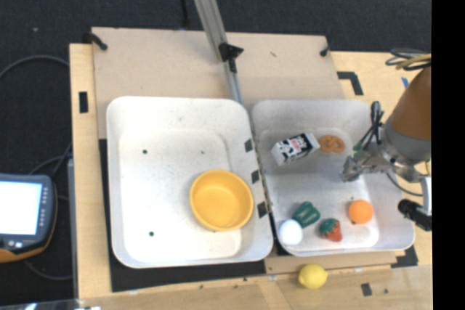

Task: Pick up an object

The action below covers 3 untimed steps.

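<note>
While the arm reaches in from the right edge of the bench, you see its gripper hanging over the right bin, near that bin's right wall and about midway between its far and near edges. You cannot tell from this slant how the jaws stand; nothing shows between them.

Right bin, contents: a milk carton lies on its side near the middle, a boxy white shape with dark print, its long axis running left to right and tilted slightly up toward the right. Just beside its right end sits a flat round cookie. Open floor lies between the carton and the near row, and the gripper hangs over the right part of that room.

Near edge of the right bin, left to right: a smooth white ball in the near-left corner, a green pepper, a red strawberry, and an orange just below the gripper, apart from it.

Left bin: a round yellow bowl, smooth plastic, stands upright toward the near-right corner; the rest of that floor is speckled white.

A lemon rests on the bench outside the right bin's near edge.
</note>
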Each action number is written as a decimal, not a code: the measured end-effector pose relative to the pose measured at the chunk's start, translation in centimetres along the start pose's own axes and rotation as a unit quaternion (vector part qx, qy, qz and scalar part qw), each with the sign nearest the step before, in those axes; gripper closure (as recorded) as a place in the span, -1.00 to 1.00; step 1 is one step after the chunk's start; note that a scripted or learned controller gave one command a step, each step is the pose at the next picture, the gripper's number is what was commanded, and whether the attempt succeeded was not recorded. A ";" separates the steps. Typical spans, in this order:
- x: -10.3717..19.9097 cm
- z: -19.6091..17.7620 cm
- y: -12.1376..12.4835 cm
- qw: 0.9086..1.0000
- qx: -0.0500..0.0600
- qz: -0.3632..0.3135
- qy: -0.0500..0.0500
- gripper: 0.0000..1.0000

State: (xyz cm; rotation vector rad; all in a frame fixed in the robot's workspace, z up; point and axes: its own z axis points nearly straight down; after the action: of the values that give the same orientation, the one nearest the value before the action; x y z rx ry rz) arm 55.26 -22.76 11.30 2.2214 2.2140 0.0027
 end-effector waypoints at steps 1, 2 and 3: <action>0.7 -4.8 0.0 1.000 -0.001 -0.004 0.001 1.00; 1.5 -9.6 -0.3 1.000 0.001 -0.004 0.001 1.00; 1.4 -15.0 -0.1 1.000 -0.002 -0.004 0.000 1.00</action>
State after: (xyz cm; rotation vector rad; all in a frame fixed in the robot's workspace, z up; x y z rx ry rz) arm 55.12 -21.35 26.33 2.2104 2.2213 0.0064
